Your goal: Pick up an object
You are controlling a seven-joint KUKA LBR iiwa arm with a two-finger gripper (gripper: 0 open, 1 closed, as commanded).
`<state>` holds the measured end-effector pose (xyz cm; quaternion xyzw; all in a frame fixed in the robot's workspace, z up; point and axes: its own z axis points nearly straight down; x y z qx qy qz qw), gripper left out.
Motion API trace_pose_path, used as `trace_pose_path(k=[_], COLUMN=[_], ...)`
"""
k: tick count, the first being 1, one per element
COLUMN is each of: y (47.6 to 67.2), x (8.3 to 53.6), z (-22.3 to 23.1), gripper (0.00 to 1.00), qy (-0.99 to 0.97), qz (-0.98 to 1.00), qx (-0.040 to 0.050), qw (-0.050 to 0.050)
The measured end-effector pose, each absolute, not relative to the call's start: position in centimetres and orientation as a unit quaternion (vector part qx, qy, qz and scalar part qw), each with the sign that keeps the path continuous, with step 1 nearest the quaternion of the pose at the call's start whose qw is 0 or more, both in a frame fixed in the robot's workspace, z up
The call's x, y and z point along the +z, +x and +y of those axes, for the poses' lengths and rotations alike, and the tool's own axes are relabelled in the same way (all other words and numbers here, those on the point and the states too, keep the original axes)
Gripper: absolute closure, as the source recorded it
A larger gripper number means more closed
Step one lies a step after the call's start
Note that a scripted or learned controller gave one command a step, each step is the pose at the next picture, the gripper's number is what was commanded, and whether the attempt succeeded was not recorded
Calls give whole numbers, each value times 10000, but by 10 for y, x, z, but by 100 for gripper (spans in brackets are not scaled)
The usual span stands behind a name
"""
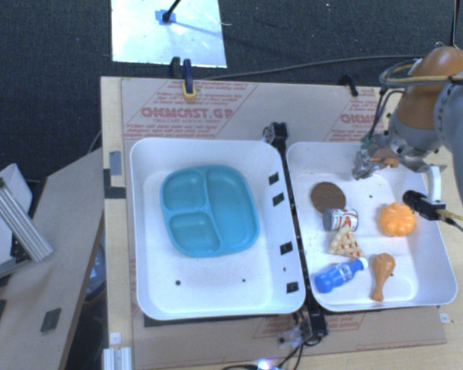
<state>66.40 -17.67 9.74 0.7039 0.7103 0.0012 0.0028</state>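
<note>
- Two shallow white bins: a left bin (150, 284) and a right bin (428, 284), side by side.
- One blue divided plate (209, 210), in the left bin.
- One brown round disc (327, 196), in the right bin, far side.
- One small can (341, 220), just near of the disc.
- One pizza-slice toy (344, 244), near of the can.
- One blue bottle (338, 275), at the near edge.
- One drumstick toy (381, 272), right of the bottle.
- One orange pumpkin-like toy (397, 219), right side.
</note>
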Motion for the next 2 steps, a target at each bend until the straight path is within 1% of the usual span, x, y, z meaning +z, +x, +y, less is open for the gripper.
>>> trace_pose_path(k=[2], y=[664], x=[195], z=[-191], gripper=[100], qy=[7065], qz=[7077], qx=[15], qw=[28])
